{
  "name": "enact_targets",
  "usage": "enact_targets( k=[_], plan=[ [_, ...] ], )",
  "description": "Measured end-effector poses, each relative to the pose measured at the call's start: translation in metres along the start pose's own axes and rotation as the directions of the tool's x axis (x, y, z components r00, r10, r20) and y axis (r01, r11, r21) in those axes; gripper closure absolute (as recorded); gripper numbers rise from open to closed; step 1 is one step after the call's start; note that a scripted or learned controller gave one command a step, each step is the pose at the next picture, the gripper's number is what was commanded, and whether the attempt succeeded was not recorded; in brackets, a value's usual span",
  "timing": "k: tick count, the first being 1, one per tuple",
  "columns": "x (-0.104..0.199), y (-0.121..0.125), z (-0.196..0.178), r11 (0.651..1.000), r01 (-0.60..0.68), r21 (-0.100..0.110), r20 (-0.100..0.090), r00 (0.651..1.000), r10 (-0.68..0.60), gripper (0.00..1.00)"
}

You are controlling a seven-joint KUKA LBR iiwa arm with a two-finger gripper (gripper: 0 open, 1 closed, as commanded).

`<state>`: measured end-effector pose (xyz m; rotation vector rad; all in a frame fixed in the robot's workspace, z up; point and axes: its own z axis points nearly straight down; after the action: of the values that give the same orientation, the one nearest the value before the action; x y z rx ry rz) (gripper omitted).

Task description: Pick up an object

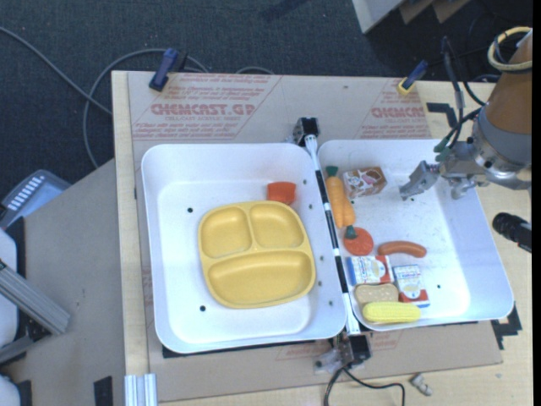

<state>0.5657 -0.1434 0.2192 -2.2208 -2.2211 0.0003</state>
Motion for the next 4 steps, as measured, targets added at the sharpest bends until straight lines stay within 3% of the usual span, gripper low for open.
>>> enact_targets(
  k=[1, 2, 3, 4],
  plan=[
    [0.029, 0.063, 0.054, 1.000, 0.001, -0.003, 0.001, 1.000, -0.001, 0.00],
    [0.042, 0.092, 0.114, 1.000, 0.000, -0.019, 0.002, 1.000, 0.000, 0.00],
    [0.037, 0.094, 0.099, 1.000, 0.000, -0.028, 0.014, 1.000, 0.000, 1.00],
    [0.037, 0.094, 0.100, 1.000, 0.000, -0.027, 0.014, 1.000, 0.000, 0.00]
  ],
)
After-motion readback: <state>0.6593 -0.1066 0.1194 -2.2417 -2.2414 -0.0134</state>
